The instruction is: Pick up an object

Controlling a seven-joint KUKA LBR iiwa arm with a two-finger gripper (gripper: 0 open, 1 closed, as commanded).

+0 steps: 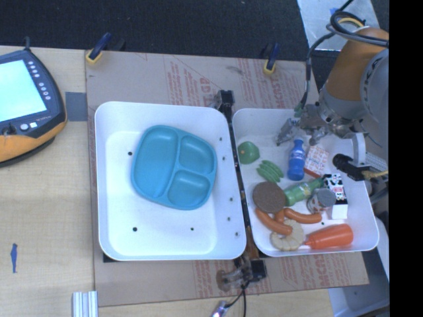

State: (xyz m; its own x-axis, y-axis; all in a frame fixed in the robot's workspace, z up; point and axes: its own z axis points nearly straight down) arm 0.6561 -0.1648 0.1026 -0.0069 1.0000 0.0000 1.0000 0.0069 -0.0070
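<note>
Hovering over right bin [370, 240] far edge, gripper [301, 129] fingers spread apart, nothing between them. Blue bottle [297, 160] just below fingertips, upright, possibly touching, hard to tell. Toy foods clustered nearby: carrot [328, 237], sausage [273, 222]. Left bin [106, 177] carries blue divided plate [174, 167].

Red print on the cardboard sheet [198, 78] is too faint to read

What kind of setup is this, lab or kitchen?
Likely a robot lab bench, not a kitchen: two white bins clamped on a cardboard-covered table, toy food such as a plastic carrot in the right bin, and a teach pendant at left.
</note>
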